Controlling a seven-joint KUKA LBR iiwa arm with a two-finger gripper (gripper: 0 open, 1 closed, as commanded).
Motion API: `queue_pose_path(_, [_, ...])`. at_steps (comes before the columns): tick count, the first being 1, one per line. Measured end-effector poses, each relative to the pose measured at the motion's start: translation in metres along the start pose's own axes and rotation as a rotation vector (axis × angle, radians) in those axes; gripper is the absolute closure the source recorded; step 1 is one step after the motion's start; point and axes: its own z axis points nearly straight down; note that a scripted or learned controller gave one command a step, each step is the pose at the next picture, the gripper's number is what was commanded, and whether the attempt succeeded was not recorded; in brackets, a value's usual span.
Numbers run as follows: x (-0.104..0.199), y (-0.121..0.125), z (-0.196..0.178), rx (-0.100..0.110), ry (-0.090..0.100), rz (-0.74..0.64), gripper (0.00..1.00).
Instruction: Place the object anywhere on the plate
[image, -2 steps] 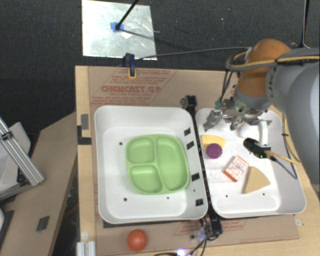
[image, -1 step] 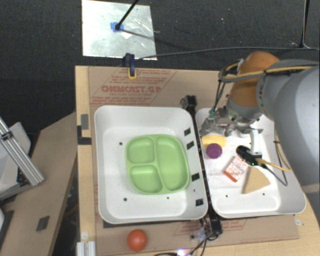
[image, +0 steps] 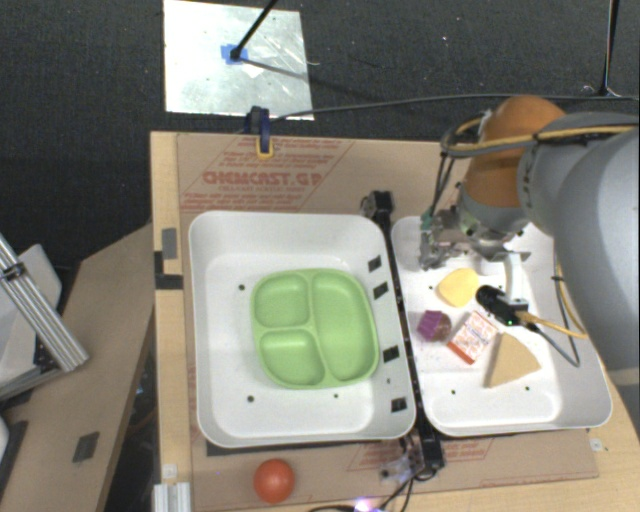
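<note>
- The gripper (image: 440, 250) is hanging over the far-left corner of the right bin (image: 575, 405); whether it is parted or closed, I cannot tell.
- Nothing is showing in its grasp, so the pick is likely still ahead.
- The yellow object (image: 457, 287) is lying just in front of the gripper, near the bin's far-left corner; the purple block (image: 433, 324), red packet (image: 471, 338) and tan wedge (image: 512, 360) are sitting nearer the middle.
- The green plate (image: 313, 327) is waiting in the middle of the left bin (image: 215, 405).
- Descending squarely onto one piece, clear of its neighbours, looks wisest.
</note>
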Motion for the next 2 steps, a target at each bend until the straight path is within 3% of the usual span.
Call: queue_pose_path(2, [-0.003,-0.005,-0.113,-0.003,0.000,0.002,1.00])
